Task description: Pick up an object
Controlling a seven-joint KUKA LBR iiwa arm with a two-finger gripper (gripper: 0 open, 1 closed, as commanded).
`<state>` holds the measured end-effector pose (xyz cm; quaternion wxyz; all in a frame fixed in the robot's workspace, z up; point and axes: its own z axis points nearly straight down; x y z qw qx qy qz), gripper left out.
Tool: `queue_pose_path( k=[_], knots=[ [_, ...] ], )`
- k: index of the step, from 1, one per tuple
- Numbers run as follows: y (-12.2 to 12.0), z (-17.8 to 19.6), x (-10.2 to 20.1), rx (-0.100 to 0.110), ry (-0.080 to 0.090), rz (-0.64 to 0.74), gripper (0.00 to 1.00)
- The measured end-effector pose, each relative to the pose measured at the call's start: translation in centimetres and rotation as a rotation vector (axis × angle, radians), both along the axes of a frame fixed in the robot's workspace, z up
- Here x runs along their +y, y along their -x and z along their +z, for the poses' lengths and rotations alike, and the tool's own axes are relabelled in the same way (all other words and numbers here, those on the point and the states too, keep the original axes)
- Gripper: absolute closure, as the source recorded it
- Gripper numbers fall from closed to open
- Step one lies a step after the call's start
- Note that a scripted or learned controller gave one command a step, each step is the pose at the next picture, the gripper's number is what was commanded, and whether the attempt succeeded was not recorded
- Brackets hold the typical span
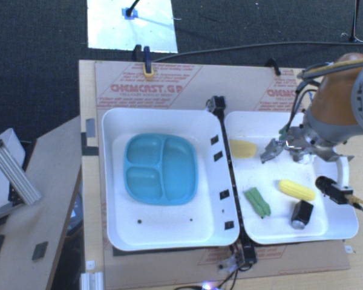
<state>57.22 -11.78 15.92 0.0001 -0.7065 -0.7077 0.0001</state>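
Observation:
Several small objects lie in the right bin: a pale yellow piece near its left wall, a yellow corn cob, a green pod-like piece and a black cylinder near the front. My gripper hangs over the upper middle of this bin, just right of the pale yellow piece and above the corn cob. It points down and to the left. I see no object in it.
The left bin holds a blue divided plate. A black divider with clips runs between the bins. The arm's grey body with the orange band fills the right side, and cables trail over the bench's back edge.

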Motion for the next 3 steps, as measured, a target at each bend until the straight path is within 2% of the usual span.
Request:
queue_pose_path(
  k=[1, 2, 3],
  knots=[
    [-0.6, -5.2, -0.8, 0.0, 0.0, -0.001, 0.0],
    [-0.7, -7.6, -0.8, 0.0, 0.0, -0.001, 0.0],
    [-0.8, -6.4, -0.8, -0.003, 0.001, -0.001, 1.0]
  ],
)
